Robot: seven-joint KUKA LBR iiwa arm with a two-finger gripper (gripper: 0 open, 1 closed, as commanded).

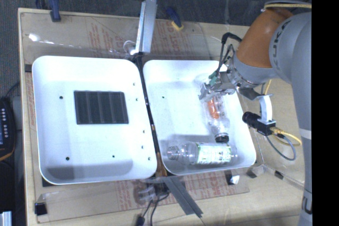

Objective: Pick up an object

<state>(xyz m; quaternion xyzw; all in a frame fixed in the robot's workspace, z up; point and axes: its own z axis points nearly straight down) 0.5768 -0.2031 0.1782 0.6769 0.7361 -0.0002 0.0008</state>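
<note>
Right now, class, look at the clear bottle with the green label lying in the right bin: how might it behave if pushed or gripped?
The clear bottle lies on its side, so it would probably roll if nudged. Its see-through plastic looks smooth, likely slippery and light for its size. It rests near the right bin's front wall, which may stop it rolling far.

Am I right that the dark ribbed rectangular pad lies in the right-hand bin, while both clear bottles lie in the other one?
Not quite: the camera view shows the dark ribbed pad in the left bin. Both clear bottles, one with a green label and one with orange contents, lie in the right bin.
</note>
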